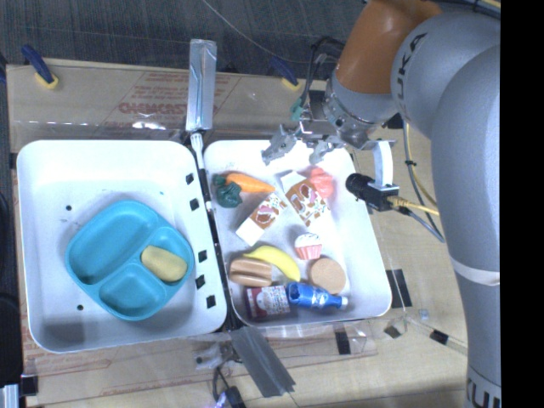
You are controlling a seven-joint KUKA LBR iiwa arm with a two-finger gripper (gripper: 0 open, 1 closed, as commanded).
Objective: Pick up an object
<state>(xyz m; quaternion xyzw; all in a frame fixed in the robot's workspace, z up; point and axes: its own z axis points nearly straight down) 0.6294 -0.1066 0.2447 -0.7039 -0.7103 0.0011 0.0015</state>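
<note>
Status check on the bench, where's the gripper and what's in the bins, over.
Gripper open, nothing between its fingers, over far edge of right bin. Carrot nearest, toys packed close around it. Left bin: blue plate bearing yellow potato.

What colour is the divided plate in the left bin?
The divided plastic plate is light blue, seen in the camera view.

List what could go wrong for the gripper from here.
1. The right bin is crowded: carrot, two cartons, cupcake, banana and bottle lie close or touching, so a descent may hit two things at once.
2. The gripper sits above the bin's far rim, so going straight down might strike the rim.
3. The round potato in the blue plate could roll away from a grasp.
</note>
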